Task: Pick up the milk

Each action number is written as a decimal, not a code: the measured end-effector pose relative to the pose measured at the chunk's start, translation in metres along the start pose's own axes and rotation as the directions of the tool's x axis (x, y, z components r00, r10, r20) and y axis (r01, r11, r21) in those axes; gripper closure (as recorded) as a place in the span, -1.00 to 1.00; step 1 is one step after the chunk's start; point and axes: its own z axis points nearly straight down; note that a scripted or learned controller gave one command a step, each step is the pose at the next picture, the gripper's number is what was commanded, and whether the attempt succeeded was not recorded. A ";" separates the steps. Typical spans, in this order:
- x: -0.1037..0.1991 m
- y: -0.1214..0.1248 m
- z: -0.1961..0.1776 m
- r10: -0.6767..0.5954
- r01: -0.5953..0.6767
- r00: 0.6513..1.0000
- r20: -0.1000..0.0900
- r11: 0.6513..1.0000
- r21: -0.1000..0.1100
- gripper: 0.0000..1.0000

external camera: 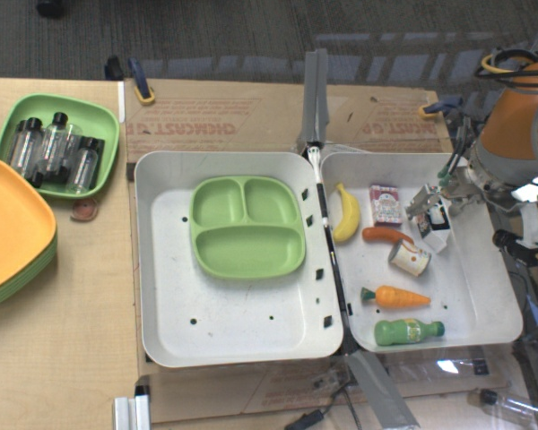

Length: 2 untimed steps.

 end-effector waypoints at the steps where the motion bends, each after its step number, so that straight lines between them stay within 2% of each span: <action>1: -0.003 0.000 -0.010 0.002 -0.002 1.000 0.006 1.000 -0.001 1.00; 2: 0.008 0.008 -0.094 0.250 -0.250 0.968 0.010 0.968 -0.001 1.00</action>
